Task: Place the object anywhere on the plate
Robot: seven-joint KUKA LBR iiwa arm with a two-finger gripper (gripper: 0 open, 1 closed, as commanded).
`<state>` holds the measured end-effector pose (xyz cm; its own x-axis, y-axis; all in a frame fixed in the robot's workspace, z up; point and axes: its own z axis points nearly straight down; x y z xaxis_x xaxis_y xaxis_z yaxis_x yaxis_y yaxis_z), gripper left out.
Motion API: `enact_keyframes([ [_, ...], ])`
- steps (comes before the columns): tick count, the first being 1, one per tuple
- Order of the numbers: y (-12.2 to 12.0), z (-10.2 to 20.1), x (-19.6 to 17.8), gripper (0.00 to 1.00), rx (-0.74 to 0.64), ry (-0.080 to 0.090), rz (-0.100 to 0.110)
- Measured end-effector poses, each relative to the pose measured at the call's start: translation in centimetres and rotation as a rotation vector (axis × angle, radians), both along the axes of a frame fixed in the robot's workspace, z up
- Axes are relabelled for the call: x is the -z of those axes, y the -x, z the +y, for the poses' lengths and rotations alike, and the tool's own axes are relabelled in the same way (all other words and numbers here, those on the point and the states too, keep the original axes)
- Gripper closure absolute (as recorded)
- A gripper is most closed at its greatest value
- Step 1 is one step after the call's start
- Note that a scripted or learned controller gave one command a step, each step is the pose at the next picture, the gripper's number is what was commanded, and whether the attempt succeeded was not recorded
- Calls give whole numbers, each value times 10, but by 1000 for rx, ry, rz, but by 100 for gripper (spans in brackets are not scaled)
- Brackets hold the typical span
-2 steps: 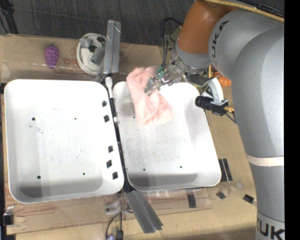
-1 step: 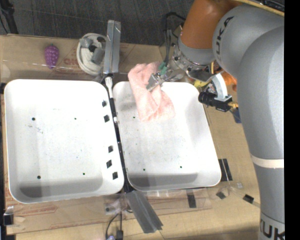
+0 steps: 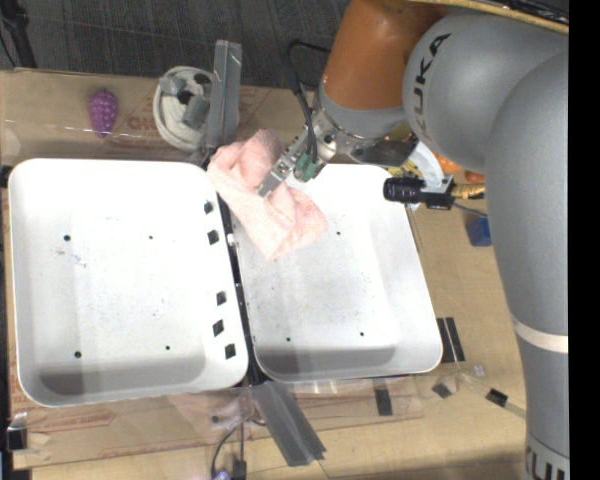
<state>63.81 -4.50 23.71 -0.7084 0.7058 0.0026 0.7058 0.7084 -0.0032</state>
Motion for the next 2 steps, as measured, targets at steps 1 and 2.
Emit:
enact_keyframes([
  [1, 22, 46, -6, 100, -405, -1, -1],
  [2, 41, 103, -2, 100, -790, -3, 0],
])
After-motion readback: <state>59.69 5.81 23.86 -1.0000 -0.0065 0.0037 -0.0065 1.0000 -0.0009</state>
